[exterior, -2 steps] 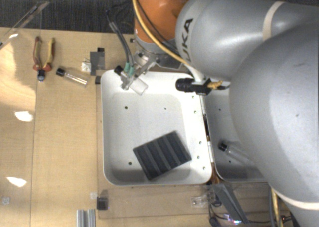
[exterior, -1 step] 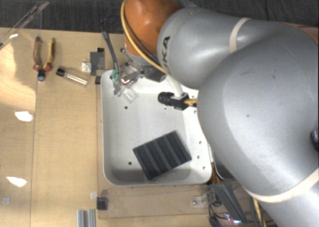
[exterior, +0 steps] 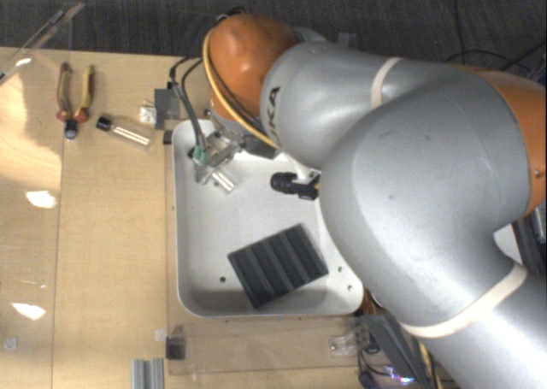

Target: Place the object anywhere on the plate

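A black ribbed rectangular plate [exterior: 278, 266] lies tilted in the front part of the white bin [exterior: 201, 293]. My gripper [exterior: 212, 165] hangs over the bin's far left corner, well behind the plate and apart from it. Its metal end is close to the bin floor. A small green bit [exterior: 197, 156] shows at the gripper's left side; I cannot tell whether it is a held thing or part of the tool. The large grey arm [exterior: 402, 173] covers the right side of the bin.
On the wooden bench left of the bin lie pliers [exterior: 73, 93] with red and yellow handles and a clear tube with a black cap [exterior: 122, 129]. A small white piece [exterior: 149, 114] sits by the bin's far left corner.
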